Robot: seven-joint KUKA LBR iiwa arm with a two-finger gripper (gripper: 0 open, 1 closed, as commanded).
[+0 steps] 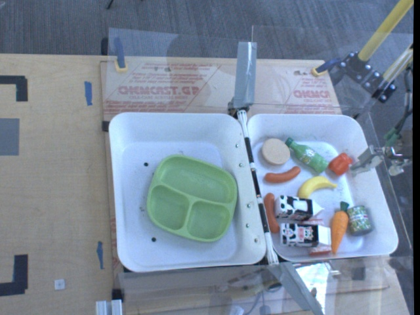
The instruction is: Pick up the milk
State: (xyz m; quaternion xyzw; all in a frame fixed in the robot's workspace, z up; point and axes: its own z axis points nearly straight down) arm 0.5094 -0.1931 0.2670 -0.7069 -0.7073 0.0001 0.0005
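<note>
Two small cow-patterned milk cartons lie on their sides in the right bin (374,241), near its front left corner. One carton (293,207) lies just behind the other (303,233), and they almost touch. A red sausage (270,212) runs along their left side and a carrot (338,227) stands close on their right.
Also in the right bin are a banana (316,186), a second sausage (282,174), a tan round bun (275,152), a green bottle (306,154), a red vegetable (339,164) and a green can (359,219). A metal piece (374,159) sits at its right rim. A green divided plate (191,198) lies in the left bin (125,143).
</note>
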